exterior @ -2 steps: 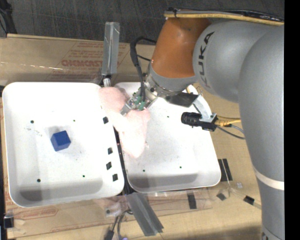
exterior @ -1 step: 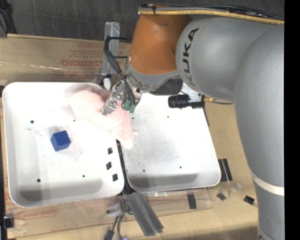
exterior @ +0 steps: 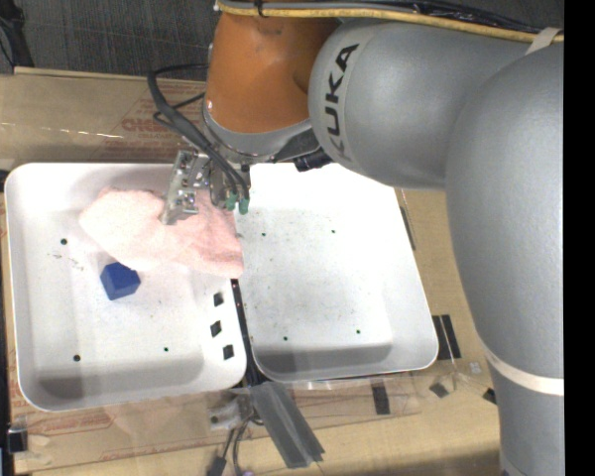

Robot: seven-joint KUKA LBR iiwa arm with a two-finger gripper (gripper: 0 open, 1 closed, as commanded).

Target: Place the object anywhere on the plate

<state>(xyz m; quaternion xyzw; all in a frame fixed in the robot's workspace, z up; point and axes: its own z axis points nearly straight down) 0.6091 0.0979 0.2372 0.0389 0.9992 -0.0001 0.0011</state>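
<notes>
**Tool positioned over pink plate in left bin; blue object lying apart from it**

The greater part of the view's right side is occupied by the grey arm (exterior: 446, 97), which is seen reaching in from the right, its orange band (exterior: 258, 67) lying above the wrist near the top centre. A black cable (exterior: 178, 117) is seen looped beside the wrist.

The bench (exterior: 69, 117) is covered with brown cardboard, and two shallow white bins are carried on it side by side. The right bin (exterior: 327, 296) is marked with fine dark specks across its floor. The left bin (exterior: 40, 365) contains two items.

A pale pink plate (exterior: 139, 228), irregular in outline, is found in the upper part of the left bin, its right edge extending to the divide between the bins. The tool (exterior: 206, 198) is held directly over the upper right portion of this plate. Its metal fingers (exterior: 183, 191) are pointed downward; whether they are open or closed cannot be told, since they are foreshortened and partly masked by the wrist. Nothing is seen between them.

The task's object, a small blue block (exterior: 120, 281), is located on the floor of the left bin, just below the lower left edge of the plate. It is well apart from the tool.
</notes>
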